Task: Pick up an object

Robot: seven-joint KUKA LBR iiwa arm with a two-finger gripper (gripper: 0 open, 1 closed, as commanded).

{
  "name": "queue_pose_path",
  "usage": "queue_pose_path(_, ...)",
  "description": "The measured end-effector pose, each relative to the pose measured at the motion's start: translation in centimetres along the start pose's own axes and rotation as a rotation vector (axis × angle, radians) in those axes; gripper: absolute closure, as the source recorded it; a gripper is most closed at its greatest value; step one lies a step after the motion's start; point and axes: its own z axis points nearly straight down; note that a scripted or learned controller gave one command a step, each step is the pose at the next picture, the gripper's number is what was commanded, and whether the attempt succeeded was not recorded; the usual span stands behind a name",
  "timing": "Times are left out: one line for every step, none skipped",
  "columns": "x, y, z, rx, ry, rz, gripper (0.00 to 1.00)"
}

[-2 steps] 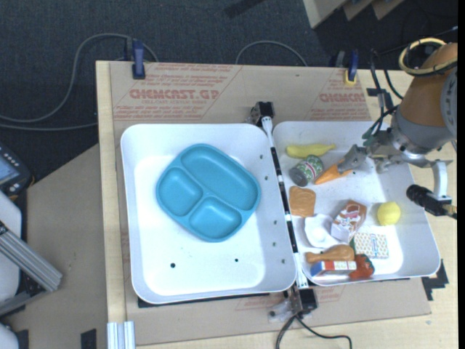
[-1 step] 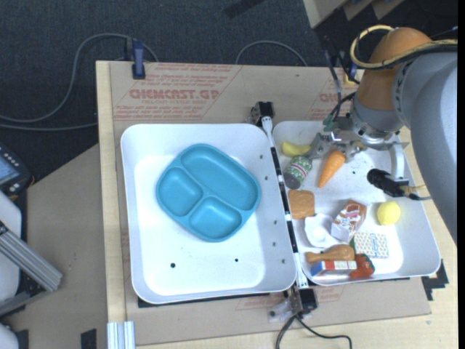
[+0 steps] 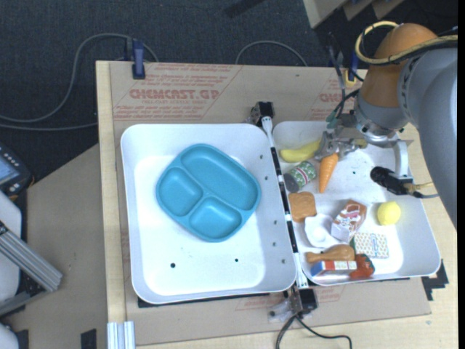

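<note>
Now the gripper [image 3: 340,141] stands in the upper part of the right white bin [image 3: 414,249], seemingly closed on the top of the orange plastic carrot [image 3: 328,171] beside the yellow toy banana [image 3: 300,151], so lifting straight up probably comes next.

We look down from one fixed camera above the worktop [image 3: 218,86], at a slant, far enough to take in both white bins [image 3: 138,195], arm [image 3: 429,86] entering from our right
</note>
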Motion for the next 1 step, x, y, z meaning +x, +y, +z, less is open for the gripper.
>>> queue_pose_path(2.88, 0.22, 1.17, 0.010, -0.011, 0.002, 1.00)
